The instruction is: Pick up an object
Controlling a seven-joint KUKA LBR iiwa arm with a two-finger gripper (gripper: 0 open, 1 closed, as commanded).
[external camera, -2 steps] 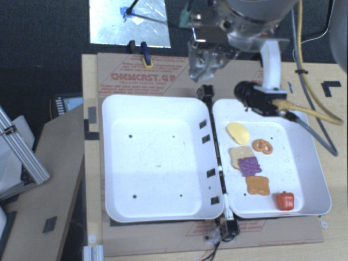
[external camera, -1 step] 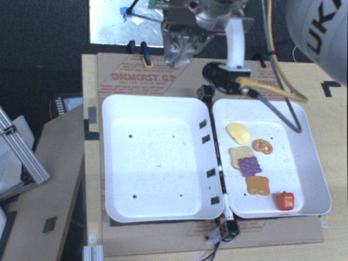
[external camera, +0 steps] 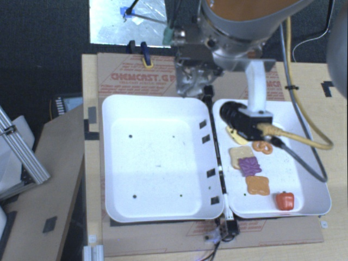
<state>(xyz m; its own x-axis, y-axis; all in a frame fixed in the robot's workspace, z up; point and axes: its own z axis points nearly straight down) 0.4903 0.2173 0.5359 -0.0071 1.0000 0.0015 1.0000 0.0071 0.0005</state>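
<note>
1. Camera view looks down on two white bins that sit side by side on the surface (external camera: 91, 189).
2. My arm (external camera: 244, 4) comes in from the top right. It is grey with an orange part.
3. My jaws hang over the far edge of the bins, about where the two bins meet.
4. I cannot tell if my jaws are open or closed.
5. The things to pick up all lie in the right bin (external camera: 304, 200), well apart from my jaws.
6. An orange pretzel (external camera: 262, 146) lies near the middle of that bin.
7. A tan bread slice (external camera: 237, 154) lies just left of the pretzel.
8. A purple piece (external camera: 250, 166) lies partly on the bread slice and touches it.
9. An orange cracker (external camera: 258, 185) lies just in front of the purple piece.
10. A red pepper (external camera: 285, 200) lies near the front of the bin, just beside the cracker.
11. The left bin (external camera: 157, 162) has small dark dots on its floor.
12. A brown cardboard sheet (external camera: 141, 76) with red letters lies under both bins.
</note>
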